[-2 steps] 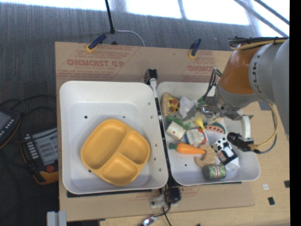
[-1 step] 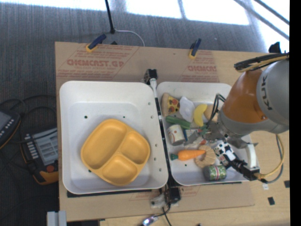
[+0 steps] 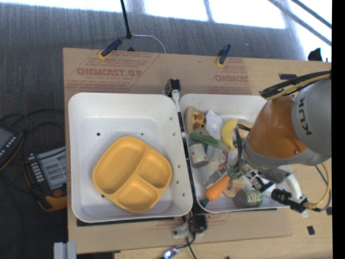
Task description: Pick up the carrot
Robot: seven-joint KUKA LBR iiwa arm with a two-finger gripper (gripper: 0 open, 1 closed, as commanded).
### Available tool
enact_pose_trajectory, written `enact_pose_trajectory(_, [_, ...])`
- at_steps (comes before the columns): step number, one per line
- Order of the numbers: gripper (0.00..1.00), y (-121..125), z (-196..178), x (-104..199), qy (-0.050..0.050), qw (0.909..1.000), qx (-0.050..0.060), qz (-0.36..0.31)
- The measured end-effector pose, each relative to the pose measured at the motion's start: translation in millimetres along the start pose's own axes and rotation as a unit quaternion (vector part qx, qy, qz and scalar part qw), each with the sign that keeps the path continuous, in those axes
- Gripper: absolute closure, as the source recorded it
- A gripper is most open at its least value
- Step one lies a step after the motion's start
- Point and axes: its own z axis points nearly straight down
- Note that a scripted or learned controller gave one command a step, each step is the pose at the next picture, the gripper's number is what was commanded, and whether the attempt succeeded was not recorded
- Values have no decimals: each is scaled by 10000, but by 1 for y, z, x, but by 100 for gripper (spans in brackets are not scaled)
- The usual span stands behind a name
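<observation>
- Landmark: the carrot (image 3: 218,188), orange, lies tilted in the near part of the right bin (image 3: 190,161), close to that bin's front wall.
- Gripper (image 3: 235,171): sits just up and right of the carrot's upper end, amid clutter; whether it is released, clenched or grasping anything cannot be told, and nothing shows the carrot being held.
- Arm (image 3: 302,128): grey with an orange band, rises to the right of the carrot and covers the bin's right part.
- Green can (image 3: 248,199): lies just right of the carrot, by the front wall.
- Banana (image 3: 229,131): yellow, beyond the carrot, beside a white object (image 3: 214,124).
- Pizza slice (image 3: 197,120): farther beyond the carrot, at the bin's far left corner.
- Yellow divided plate (image 3: 132,172): left of the carrot, resting in the left bin (image 3: 86,112).
</observation>
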Motion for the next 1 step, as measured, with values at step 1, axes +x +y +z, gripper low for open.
enact_pose_trajectory(1, [100, 1, -10, 1, 16, 10000, -5, -1])
